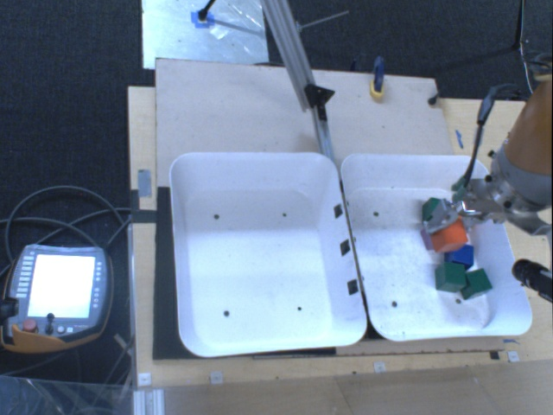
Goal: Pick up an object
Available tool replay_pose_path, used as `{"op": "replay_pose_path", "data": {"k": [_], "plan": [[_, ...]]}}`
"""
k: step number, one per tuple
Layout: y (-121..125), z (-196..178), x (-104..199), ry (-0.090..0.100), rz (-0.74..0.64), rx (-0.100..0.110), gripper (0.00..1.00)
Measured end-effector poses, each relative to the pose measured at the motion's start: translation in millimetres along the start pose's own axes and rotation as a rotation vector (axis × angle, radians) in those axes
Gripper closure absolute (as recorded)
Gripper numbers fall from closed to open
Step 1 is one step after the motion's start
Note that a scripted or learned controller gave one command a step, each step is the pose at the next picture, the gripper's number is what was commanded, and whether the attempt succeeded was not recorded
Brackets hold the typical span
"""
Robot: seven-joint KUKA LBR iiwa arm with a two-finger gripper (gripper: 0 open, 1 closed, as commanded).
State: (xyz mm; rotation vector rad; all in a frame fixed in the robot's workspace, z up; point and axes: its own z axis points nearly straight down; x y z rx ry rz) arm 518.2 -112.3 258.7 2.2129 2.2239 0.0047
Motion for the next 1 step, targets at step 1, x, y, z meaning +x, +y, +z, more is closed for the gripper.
{"op": "replay_pose_path", "data": {"k": [1], "plan": [[5.6,-5.3,53.4,0.003,-0.006,0.002,1.00]]}}
